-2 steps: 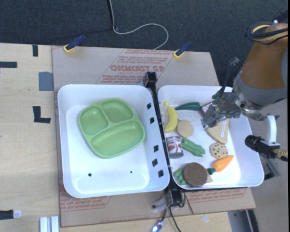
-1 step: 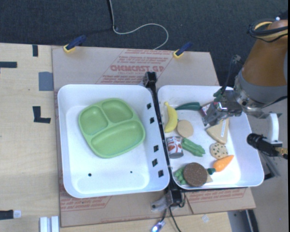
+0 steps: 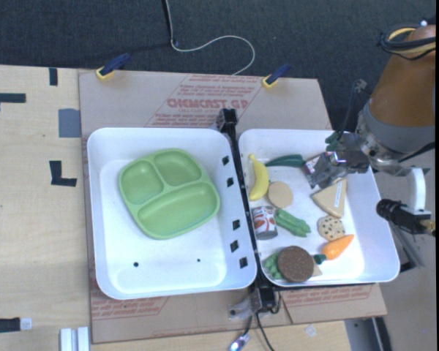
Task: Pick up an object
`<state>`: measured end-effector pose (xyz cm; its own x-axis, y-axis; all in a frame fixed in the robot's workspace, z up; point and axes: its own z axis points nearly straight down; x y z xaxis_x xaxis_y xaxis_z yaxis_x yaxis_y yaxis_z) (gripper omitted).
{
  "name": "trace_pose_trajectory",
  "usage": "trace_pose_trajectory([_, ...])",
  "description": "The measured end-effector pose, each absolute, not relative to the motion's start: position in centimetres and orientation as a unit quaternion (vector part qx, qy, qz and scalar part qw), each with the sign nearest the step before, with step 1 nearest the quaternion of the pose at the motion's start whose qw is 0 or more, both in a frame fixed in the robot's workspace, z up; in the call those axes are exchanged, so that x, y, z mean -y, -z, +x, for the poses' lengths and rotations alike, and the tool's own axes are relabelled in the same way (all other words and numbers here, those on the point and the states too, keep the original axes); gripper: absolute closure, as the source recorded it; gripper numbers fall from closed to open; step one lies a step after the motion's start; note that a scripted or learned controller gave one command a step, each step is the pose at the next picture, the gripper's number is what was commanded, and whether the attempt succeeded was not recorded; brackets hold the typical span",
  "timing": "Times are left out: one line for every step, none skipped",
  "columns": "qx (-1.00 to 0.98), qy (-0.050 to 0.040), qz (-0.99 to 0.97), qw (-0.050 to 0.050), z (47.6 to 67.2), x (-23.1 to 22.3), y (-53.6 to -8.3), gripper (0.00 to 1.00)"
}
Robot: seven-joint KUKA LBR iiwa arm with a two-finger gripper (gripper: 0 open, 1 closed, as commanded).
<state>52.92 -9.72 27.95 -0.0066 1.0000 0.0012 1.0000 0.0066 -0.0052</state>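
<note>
The right bin [image 3: 373, 265] holds several toy foods: a yellow banana [image 3: 259, 178], a round beige cookie [image 3: 281, 194], a small can [image 3: 264, 222], a green pepper [image 3: 293, 222], a cheese wedge [image 3: 332, 198], a cracker [image 3: 330, 228], a carrot [image 3: 337, 247] and a brown burger patty [image 3: 295, 263]. A dark green piece [image 3: 284, 161] lies near the bin's far side. My gripper [image 3: 326, 168] hangs over the far right part of this bin, just above the cheese wedge. Nothing can be made out between its fingers.
The left bin [image 3: 106, 218] holds a green divided plate [image 3: 169, 192]. A black divider [image 3: 236, 189] runs between the bins. Cardboard lies under both bins, held by clamps [image 3: 113, 66] at the back. A cable [image 3: 205, 46] loops behind.
</note>
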Motion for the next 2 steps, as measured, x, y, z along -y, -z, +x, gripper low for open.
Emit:
trace_pose_trajectory([0.71, -0.0017, -0.704, 0.003, 52.9, 9.7, -28.9, 1.0])
trace_pose_trajectory([0.709, -0.0037, -0.706, 0.006, 50.1, 3.9, -17.8, 1.0])
